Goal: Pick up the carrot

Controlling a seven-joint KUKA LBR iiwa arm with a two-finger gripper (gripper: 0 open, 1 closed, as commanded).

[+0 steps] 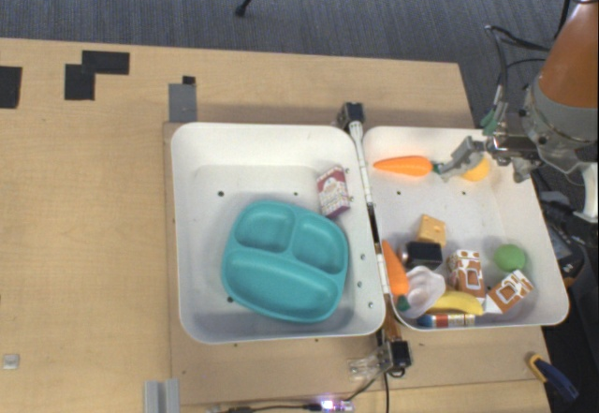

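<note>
The carrot (402, 166), orange with a green stub at its right end, lies flat along the back wall of the right bin (547, 247). My gripper (489, 164) hovers over that bin's back right corner, just right of the carrot's green end. Its fingers (458, 159) stand open and spread apart. A small yellow piece (478, 171) lies under the gap between them, and nothing is held. The carrot is apart from the nearest finger by a small gap.
The left bin (187, 214) holds a teal divided plate (285, 259) and a small red-white packet (332, 191). The right bin's front holds a second orange stick (396, 272), a tan block (431, 229), a green ball (510, 258), a banana (455, 305) and two brown-white boxes (466, 271).
</note>
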